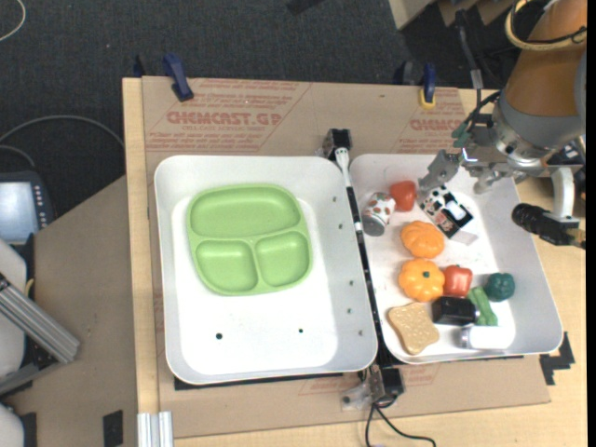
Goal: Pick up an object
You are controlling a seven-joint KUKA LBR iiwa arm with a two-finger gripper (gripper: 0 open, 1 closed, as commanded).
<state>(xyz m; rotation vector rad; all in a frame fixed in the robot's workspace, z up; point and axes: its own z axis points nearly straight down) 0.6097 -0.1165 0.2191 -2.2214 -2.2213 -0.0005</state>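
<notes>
Two shallow white bins sit side by side on a cardboard-covered bench [279,110]. The left bin [177,324] holds a green divided plate [249,238] with three compartments, lying flat in the bin's upper half, toward 11 o'clock of its centre.

The right bin [535,296] holds all the loose items. At 10 o'clock of its floor a small white cup with red marks [377,214] lies beside a red block [403,195]. At 12 o'clock a black-and-white patterned item [445,210] rests just under the gripper. Near the bin's centre are two orange pumpkin-like toys: the upper one [424,239] and the lower one [421,279], close together. Just to 3 o'clock of the lower pumpkin sits a red piece [458,278], and further toward 3 o'clock a dark green round item [500,286]. At 6 o'clock a toast-shaped slice [413,328] lies flat. Beside it, toward 5 o'clock, are a black block [453,310], a green stick [483,306] and a white item [484,337], all packed closely.

The arm [545,73] enters from 2 o'clock of the view. The gripper [462,170] hangs over the far edge of the right bin, just above the patterned item. Its two fingers stand apart, jaws open, with nothing seen between them. No item is lifted; all rest on the bin floor.
</notes>
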